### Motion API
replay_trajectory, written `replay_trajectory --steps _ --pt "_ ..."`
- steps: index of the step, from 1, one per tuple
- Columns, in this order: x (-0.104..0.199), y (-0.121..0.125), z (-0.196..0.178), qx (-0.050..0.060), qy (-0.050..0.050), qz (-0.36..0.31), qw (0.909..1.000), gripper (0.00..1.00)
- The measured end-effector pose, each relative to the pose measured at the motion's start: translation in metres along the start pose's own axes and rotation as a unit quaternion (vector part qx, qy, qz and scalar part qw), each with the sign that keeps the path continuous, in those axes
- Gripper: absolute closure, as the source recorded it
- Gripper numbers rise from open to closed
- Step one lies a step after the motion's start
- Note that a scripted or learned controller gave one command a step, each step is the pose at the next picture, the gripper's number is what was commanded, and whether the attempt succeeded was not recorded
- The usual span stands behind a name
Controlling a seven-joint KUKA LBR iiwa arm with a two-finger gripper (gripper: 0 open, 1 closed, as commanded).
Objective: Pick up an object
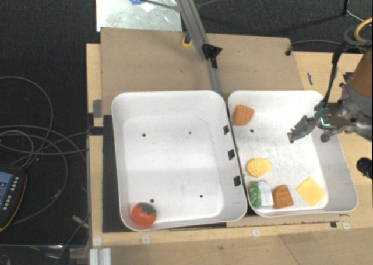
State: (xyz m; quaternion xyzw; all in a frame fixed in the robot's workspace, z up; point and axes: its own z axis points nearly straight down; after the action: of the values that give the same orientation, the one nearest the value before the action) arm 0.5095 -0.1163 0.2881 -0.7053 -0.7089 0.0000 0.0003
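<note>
The right bin [291, 103] holds an orange bread-like piece [242, 115] at its far left, a yellow corn-like piece [259, 168] lower down, a green and white item [259, 194], a brown waffle-like block [282, 197] and a yellow cheese wedge [310, 191] along the near side. A red tomato [143, 214] lies in the near left corner of the left bin [169, 103]. My gripper [309, 131] hangs over the right part of the right bin, above bare floor, up and right of the corn piece. Nothing shows between its fingers.
The grey arm comes in from the right edge with an orange band [364, 77] above the wrist. A grey pole [192, 13] slants over the far side of the bench. Cables lie on the dark floor to the left.
</note>
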Motion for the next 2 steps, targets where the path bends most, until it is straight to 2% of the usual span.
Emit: replay_trajectory --steps 1,2 --pt "0.0 0.0 -0.001 -0.002 0.0 0.001 1.0 0.0" --pt "-0.004 0.005 0.059 0.002 0.0 0.002 1.0 0.0"
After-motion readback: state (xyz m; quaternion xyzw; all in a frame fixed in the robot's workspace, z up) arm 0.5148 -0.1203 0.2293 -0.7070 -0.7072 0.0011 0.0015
